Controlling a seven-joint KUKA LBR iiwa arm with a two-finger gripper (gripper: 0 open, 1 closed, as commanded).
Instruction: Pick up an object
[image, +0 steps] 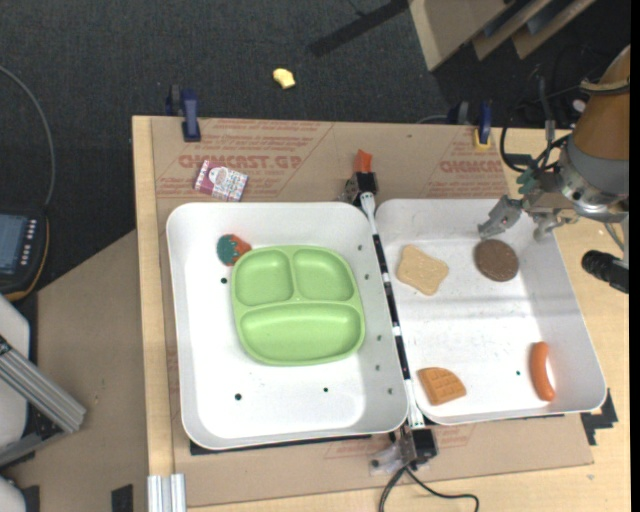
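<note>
Inside the right bin (570, 290) lie four foods: one brown patty (496, 260), two toast pieces (421, 270) (440, 385), one sausage (542, 371). Above the patty, the gripper (521, 214) hangs with fingers spread, holding nothing. One green tray (296, 304) fills the left bin (200, 380).

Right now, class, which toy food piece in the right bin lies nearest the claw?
The round brown patty, directly below the claw. The toast slice, the orange wedge and the sausage lie farther off.

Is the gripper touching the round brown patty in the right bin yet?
Cannot tell. In the camera view the gripper sits just above the round brown patty, its left finger tip ending right at the patty's upper edge; the slanted angle hides any gap.
</note>
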